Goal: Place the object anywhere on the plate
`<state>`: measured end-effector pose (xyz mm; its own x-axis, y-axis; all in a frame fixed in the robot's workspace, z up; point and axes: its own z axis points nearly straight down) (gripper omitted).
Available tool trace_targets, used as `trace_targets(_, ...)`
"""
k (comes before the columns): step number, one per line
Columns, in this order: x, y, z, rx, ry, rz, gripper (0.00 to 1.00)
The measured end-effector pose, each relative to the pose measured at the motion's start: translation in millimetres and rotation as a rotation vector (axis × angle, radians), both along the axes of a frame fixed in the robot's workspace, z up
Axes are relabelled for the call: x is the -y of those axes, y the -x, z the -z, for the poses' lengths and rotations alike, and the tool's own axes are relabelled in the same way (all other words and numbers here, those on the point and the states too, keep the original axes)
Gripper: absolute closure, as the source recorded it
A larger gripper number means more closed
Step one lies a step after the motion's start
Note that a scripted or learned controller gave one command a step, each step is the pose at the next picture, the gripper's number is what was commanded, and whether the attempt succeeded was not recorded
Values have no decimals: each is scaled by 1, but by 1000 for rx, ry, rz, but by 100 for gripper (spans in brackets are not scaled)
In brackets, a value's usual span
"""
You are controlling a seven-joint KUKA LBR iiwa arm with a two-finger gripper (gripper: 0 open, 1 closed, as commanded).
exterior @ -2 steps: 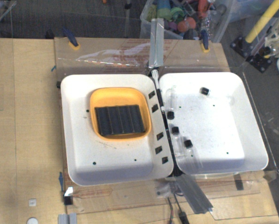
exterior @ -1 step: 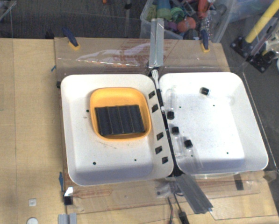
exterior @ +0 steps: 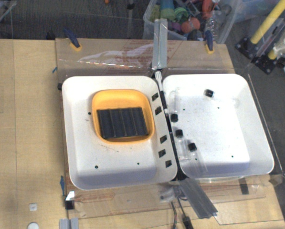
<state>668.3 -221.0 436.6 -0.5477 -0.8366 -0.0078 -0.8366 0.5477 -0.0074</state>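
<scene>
Gripper: can't tell how wide it's open or whether it's carrying anything, no basis here.

Task thing, best read: the dark ribbed block (exterior: 122, 123). It lies flat inside the orange plate (exterior: 98, 99), which sits in the left bin (exterior: 80, 168). The block is fully within the plate rim, toward the near edge, with orange showing on all sides and the widest strip at the far side. On that read the placement looks done already.

Geometry that matters:
- The block's long axis runs left-right in the view, tilted very slightly. Its ribs run across that axis, near-to-far.
- The arm enters from the view's right, so the block lies across the divider (exterior: 167, 128) on the far side of the reach, past the whole right bin (exterior: 228, 142).
- A regrasp would want the jaws closing across the short side, i.e. near-far, along the rib direction.

Caveat: a small black item (exterior: 208, 93) sits alone in the right bin near its far wall, well apart from the plate. It's too small to identify. If that's the real object, it's on the arm's side and the carry goes leftward over the divider to the plate. The free orange area there is mostly the far strip, so I'd aim for that.

Risk: clipping the divider on the crossing.
</scene>
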Motion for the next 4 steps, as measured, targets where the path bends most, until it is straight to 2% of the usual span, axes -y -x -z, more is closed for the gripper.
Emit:
trace_targets(2, 0, 0, 1, -1, 5, -838, 100)
trace_targets(3, -2, 2, 1, -4, 3, -903, 100)
trace_targets(4, -6, 1, 3, -5, 4, -1047, 100)
